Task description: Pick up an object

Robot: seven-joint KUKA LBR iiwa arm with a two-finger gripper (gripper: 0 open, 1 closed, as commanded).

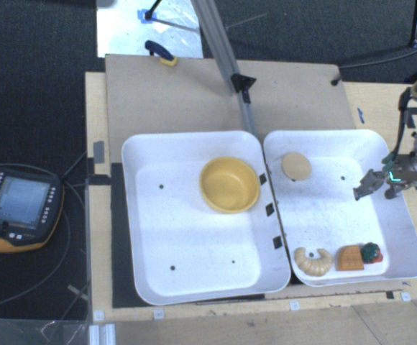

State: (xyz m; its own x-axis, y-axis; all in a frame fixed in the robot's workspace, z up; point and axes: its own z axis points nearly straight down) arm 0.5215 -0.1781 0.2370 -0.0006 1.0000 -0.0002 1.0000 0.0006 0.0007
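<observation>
Yellow round bowl [229, 184]; smooth, glossy

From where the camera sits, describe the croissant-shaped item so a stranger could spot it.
Find the right bin. Along its near edge lie three small things; the curved pale pastry is leftmost, beside the orange block. It alone is crescent-shaped and cream-coloured.

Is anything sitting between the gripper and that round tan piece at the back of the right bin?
Nothing visible. The gripper hangs over the right bin at its right side, and only bare white floor lies between it and the round tan piece.
</observation>
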